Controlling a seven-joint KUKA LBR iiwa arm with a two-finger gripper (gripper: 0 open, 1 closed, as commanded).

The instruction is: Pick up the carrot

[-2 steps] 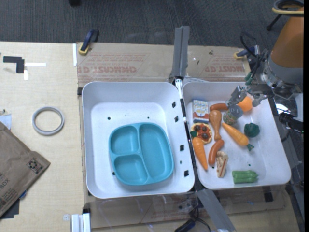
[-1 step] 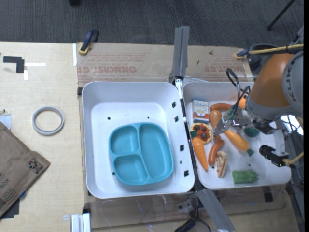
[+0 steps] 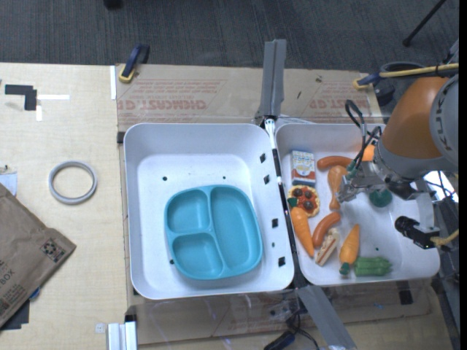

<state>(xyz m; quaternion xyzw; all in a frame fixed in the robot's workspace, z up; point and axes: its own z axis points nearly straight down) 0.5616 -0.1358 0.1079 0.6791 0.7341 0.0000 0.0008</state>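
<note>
Two orange, tapered, carrot-like pieces lie in the right bin [image 3: 419, 268]. One carrot [image 3: 350, 243] with a green stub at its lower end rests near the front. A longer orange piece [image 3: 301, 230] lies along the bin's left wall. My gripper [image 3: 347, 189] hangs low over the middle of this bin, above and a little behind the stubbed carrot, close to a curved orange piece [image 3: 336, 181]. Nothing shows between its tips. The arm's orange band [image 3: 412, 119] hides the bin's back right corner.
Around the carrots lie a small carton [image 3: 303, 165], a sausage [image 3: 334, 161], a pizza slice [image 3: 305, 200], a hot dog [image 3: 326, 229], a green vegetable [image 3: 373, 266] and a teal piece [image 3: 379, 196]. The left bin [image 3: 146, 195] holds a blue divided plate [image 3: 213, 232].
</note>
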